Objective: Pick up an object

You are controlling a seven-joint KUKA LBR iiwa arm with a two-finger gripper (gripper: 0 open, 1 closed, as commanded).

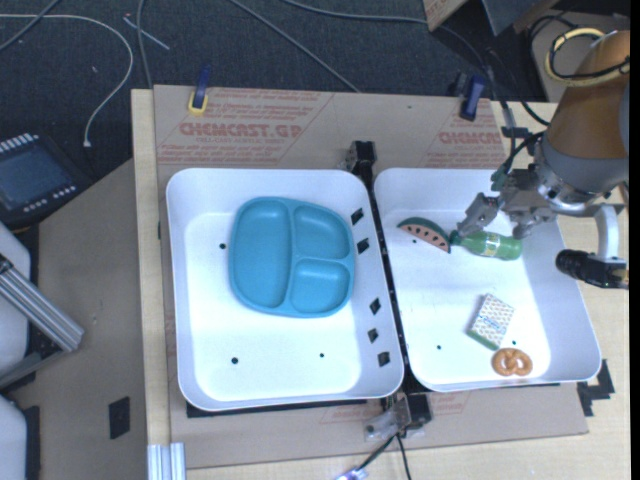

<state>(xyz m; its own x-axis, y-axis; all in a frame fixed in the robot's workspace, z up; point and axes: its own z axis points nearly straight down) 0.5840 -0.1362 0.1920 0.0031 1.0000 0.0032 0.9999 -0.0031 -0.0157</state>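
Green bottle [492, 244] lies under the gripper [490, 218], finger state unclear; right bin [420, 358] centre open; board [240, 118] reads CHEMCAST.

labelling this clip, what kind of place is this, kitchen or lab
Most likely a robotics lab or test bench, not a kitchen: two white bins sit on a clamped board, loose cables trail over the floor, and the objects look like toys, such as a pretzel and a watermelon slice.

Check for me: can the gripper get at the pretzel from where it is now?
Probably yes. The pretzel lies alone near the front rim of the right bin, apart from the small packet beside it, with nothing over it. The gripper sits further back in that bin by the green bottle.
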